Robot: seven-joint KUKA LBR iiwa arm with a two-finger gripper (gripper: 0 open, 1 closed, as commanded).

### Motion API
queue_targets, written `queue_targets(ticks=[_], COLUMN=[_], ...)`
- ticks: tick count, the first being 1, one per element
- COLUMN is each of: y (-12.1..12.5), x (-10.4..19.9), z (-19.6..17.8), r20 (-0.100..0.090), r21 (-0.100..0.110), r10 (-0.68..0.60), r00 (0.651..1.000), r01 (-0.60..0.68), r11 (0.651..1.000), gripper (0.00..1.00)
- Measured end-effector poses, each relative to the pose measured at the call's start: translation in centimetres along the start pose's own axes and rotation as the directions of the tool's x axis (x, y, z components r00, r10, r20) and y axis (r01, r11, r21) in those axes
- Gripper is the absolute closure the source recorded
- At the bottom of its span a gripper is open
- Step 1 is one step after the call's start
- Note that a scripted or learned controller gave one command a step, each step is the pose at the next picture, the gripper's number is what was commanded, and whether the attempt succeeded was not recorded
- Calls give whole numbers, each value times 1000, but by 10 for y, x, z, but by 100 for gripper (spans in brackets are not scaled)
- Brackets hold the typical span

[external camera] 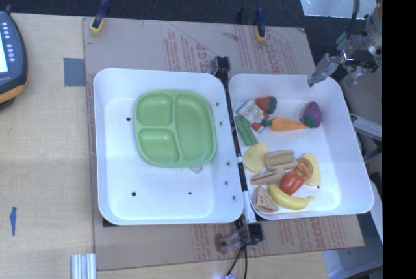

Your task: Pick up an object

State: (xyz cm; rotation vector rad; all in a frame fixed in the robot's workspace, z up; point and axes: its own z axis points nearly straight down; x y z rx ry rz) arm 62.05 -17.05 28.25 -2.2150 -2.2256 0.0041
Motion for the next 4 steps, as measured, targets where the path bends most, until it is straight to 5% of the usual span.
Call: queue_targets(ticks=[1, 2, 3, 4], y=[2, 32, 32, 38], x=[-43, -41, -42, 11], z=[155, 193, 179, 119], r20=[0, 1, 2, 0], r21=[8, 1, 0, -7], r10=[1, -3, -4, -3], r00=[1000, 1000, 1000, 1000], r01=[-1, 3, 4, 3], r11=[1000, 1000, 1000, 1000], gripper=[0, 0, 100, 100])
